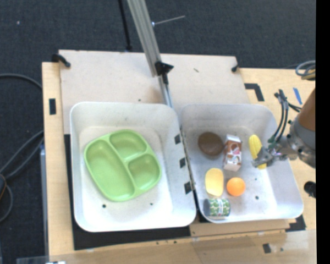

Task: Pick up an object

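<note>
Inside the right bin [280, 197] lie six small things, any of which could be picked. Nearest the gripper [262, 159] is a yellow corn cob [254, 144], lying near the bin's right wall, its lower end just beside the gripper's tip. Left of the cob stands a small carton [232, 152] in white and red-brown, and left of that, touching or nearly touching it, sits a round brown disc [210, 144]. Below the carton lies a pale yellow oblong piece [214, 181], with an orange ball [236, 186] just beside it on the right. At the bin's near edge rests a green and white can [217, 207] on its side.

Reaching in from the right, the gripper hangs over the bin's right part; whether its jaws are open or closed cannot be told, and nothing is seen between them.

Beside this bin, the left bin [82, 213] holds a green divided plate [122, 164] with three compartments. Both bins sit on a light wooden bench [115, 76], and a metal rail [144, 29] slants up from between them.
</note>
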`<act>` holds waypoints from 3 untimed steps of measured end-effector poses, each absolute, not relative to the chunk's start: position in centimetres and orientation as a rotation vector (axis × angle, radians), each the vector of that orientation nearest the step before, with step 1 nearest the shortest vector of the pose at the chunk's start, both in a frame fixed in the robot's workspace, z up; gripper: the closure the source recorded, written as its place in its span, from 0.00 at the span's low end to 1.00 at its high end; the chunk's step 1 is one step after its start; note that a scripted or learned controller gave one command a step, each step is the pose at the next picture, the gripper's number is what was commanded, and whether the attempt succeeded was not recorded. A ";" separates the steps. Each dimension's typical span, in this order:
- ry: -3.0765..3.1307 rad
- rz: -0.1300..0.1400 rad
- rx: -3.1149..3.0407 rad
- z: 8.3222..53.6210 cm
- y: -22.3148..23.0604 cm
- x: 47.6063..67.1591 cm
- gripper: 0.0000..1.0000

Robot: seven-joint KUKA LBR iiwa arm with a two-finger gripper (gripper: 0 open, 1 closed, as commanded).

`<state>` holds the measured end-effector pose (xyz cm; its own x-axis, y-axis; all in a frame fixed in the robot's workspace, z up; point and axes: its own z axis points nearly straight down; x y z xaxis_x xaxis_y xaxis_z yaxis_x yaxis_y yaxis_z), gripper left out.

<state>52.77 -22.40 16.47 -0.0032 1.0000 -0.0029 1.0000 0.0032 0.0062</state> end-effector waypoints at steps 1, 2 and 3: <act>2.220 0.004 2.213 20.8 -22.6 53.0 1.00; 2.222 0.003 2.213 23.4 -22.7 53.1 1.00; 2.227 0.002 2.212 22.6 -17.6 54.0 1.00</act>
